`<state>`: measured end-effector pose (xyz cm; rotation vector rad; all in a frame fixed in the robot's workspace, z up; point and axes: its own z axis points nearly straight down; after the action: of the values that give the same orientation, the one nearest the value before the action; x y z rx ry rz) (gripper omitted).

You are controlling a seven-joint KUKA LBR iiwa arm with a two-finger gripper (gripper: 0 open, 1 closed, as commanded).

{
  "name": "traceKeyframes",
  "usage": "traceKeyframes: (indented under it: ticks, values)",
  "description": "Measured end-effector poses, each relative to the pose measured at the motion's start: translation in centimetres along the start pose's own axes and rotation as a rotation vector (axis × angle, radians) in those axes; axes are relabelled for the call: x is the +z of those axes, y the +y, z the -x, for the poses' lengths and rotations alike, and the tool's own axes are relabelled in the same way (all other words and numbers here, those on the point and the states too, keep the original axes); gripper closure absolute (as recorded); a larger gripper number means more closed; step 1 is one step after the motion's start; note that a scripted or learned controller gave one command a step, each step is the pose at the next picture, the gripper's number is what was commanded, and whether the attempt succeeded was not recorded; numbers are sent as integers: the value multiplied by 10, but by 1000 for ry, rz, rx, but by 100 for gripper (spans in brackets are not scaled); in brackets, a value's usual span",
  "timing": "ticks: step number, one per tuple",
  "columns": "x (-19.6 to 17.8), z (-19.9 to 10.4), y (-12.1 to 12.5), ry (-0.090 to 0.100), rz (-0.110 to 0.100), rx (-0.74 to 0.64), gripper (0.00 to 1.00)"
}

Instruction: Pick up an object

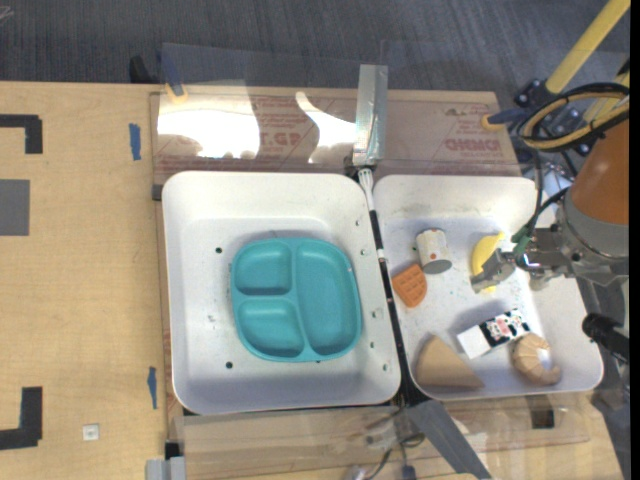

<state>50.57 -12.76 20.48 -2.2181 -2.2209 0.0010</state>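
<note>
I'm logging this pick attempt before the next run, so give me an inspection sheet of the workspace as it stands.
Surface: two white bins side by side, left bin and right bin, on a tan bench.
Job's things: in the right bin, a yellow piece, a small cylinder, an orange piece, a tan cone, a black-and-white block, a tan lump.
Clutter: a teal divided tray in the left bin.
Grippers: gripper low beside the yellow piece.
Cables: yellow and black loops upper right.
Surroundings: grey floor.
</note>
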Motion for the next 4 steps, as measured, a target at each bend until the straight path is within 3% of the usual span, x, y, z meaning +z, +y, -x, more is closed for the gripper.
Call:
traceKeyframes:
  ticks: [1, 2, 3, 4]
  values:
    - [108, -13, 28, -2, 8, 56, 0]
    - [117, -31, 87, -4, 10, -92, 0]
    - [61, 13, 127, -5, 10, -198, 0]
    - [118, 49, 141, -5, 9, -144, 0]
